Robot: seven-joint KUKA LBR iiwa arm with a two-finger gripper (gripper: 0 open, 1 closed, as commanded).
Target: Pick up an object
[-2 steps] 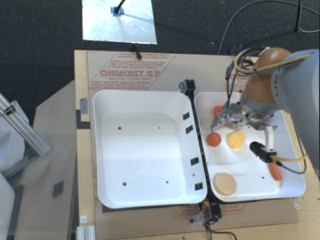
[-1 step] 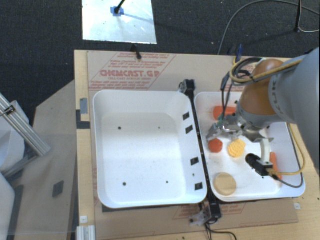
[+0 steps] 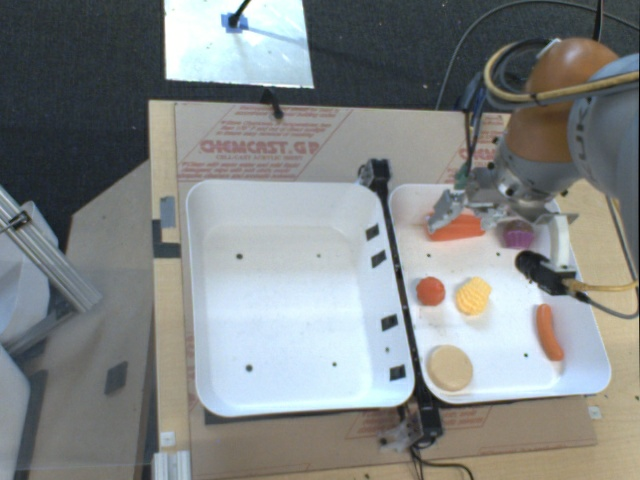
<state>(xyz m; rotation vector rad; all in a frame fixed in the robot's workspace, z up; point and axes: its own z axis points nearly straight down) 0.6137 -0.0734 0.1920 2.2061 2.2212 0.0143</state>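
Observation:
The right bin [image 3: 590, 363] holds several small items. An orange wedge [image 3: 458, 230] lies near its far left corner, with a purple piece [image 3: 517, 235] to its right. A red ball [image 3: 431, 290] and a yellow corn-like piece [image 3: 474, 296] sit mid-bin. A tan disc [image 3: 450, 367] rests at the front, and a red sausage [image 3: 549, 332] lies near the right wall. My gripper [image 3: 466, 208] hangs low over the far end of this bin, right at the orange wedge's back edge. From this angle I cannot tell whether it touches the wedge.
The left bin [image 3: 205, 268] stands beside the right one, with a black-clipped divider wall [image 3: 392, 268] between them. A black cable end [image 3: 540, 270] juts over the right bin near the purple piece. A silver sheet [image 3: 238, 28] lies beyond the bench.

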